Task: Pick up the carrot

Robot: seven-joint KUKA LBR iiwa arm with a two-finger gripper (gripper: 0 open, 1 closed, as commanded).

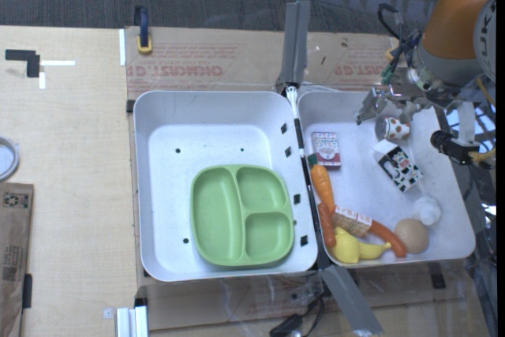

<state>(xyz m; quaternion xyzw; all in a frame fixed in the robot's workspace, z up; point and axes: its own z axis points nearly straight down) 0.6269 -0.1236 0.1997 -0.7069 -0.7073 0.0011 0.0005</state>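
Orange carrot [321,184] is flanked by a red carton [326,148] above and a banana [355,249] below; the jaws' state cannot be told.

carrot [321,184] | orange, lying flat | right bin, along left wall

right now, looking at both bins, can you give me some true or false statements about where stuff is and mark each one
1. The long orange carrot lies in the right white bin, along its left wall. True.
2. The green three-compartment plastic plate sits in the right bin. False: it sits in the left white bin.
3. The gripper is over the right bin's far side, apart from the carrot. True.
4. The small red and white box lies on the green plate. False: it lies in the right bin, just beyond the carrot's far end.
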